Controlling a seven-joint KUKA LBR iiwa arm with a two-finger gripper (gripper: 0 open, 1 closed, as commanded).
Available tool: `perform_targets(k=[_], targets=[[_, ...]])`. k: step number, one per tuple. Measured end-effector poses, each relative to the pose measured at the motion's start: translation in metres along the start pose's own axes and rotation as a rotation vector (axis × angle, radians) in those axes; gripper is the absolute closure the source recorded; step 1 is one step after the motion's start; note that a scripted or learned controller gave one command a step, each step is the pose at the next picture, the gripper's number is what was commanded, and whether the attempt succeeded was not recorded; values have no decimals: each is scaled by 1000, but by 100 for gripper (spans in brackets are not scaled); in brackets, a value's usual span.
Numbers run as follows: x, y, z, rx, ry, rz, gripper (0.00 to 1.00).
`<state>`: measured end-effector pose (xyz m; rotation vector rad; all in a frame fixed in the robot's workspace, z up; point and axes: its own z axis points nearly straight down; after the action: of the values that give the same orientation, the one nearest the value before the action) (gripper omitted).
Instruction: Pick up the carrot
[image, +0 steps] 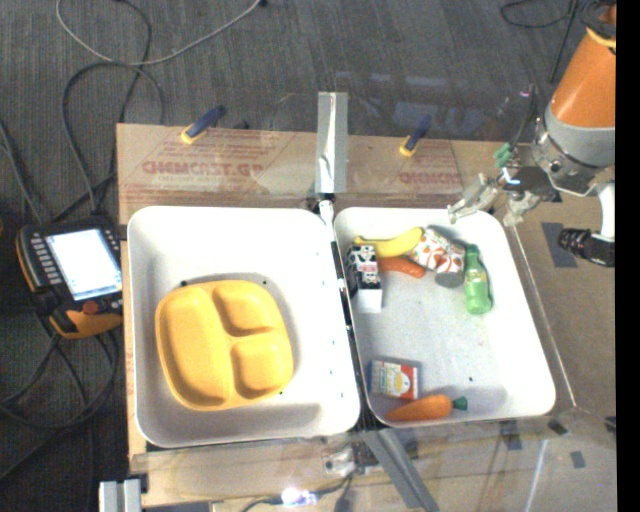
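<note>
The carrot (422, 407) lies at the near edge of the right bin (530, 330), just below a small carton (393, 378). The end effector (487, 200) hovers over the bin's far right corner, fingers spread apart and clasping nothing, well apart from the carrot.

At the upper right of the frame, the grey KUKA arm (590, 100) shows a broad orange band over a pale grey wrist ring. Below it sits the dark metal two-finger gripper (480, 205), with thin silvery fingers and a small green spot on its body.
</note>
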<state>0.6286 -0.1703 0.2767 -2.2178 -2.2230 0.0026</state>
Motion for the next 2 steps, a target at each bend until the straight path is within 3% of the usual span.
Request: perform_targets(k=[1,2], targets=[[-42,-13,-38,-1,-2,33,0],[-41,4,-116,-1,-5,-269,0]])
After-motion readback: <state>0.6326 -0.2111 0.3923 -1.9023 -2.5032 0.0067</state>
